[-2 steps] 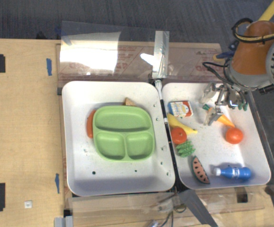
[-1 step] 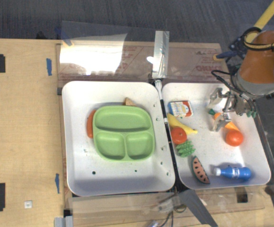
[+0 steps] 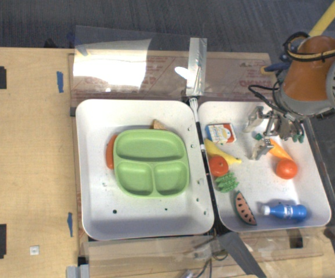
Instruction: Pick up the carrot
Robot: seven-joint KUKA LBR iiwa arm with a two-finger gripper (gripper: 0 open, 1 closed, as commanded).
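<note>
Two white bins sit side by side on the wooden surface, and the carrot (image 3: 279,150) lies in the right bin (image 3: 320,204), just above an orange ball (image 3: 286,168). The gripper (image 3: 265,139) hangs with its fingers apart just left of the carrot, whose long axis runs diagonally, the tip pointing down-right

- One fixed camera looks down on the tabletop (image 3: 22,155) from above, at a slant.
- It stands far enough back to take in both white bins: the left bin (image 3: 92,213) and the right bin (image 3: 317,201).
- The arm (image 3: 312,77) enters from the right edge of the view.
</note>
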